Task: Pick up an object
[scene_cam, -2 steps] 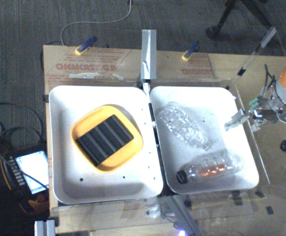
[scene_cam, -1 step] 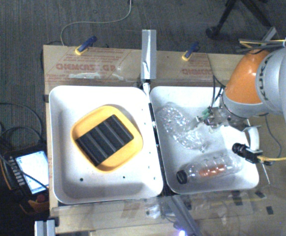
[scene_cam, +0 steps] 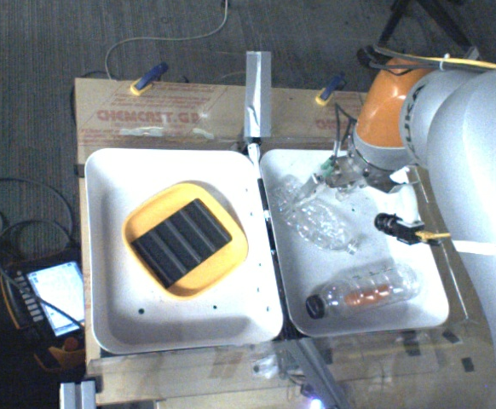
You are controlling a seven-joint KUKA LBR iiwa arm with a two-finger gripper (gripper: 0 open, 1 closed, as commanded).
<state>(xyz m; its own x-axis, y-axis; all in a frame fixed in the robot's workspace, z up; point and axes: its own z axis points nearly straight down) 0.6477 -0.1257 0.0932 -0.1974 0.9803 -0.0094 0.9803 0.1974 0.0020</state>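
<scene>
Cardboard-topped bench (scene_cam: 171, 113), dark carpet (scene_cam: 43, 24), 2 bins (scene_cam: 103, 254).

You get bright, even overhead light; the white bins (scene_cam: 180, 164) nearly bleach out, while the floor toward nine o'clock stays dim. Glare glints at six o'clock, and the whole frame looks slightly soft.

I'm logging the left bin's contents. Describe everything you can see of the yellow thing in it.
The yellow object is a rounded, squarish piece, plastic by its look, with a dark ribbed panel set into its top. It lies flat, turned at a slant, near the middle of the left bin, touching only the bin floor.
</scene>
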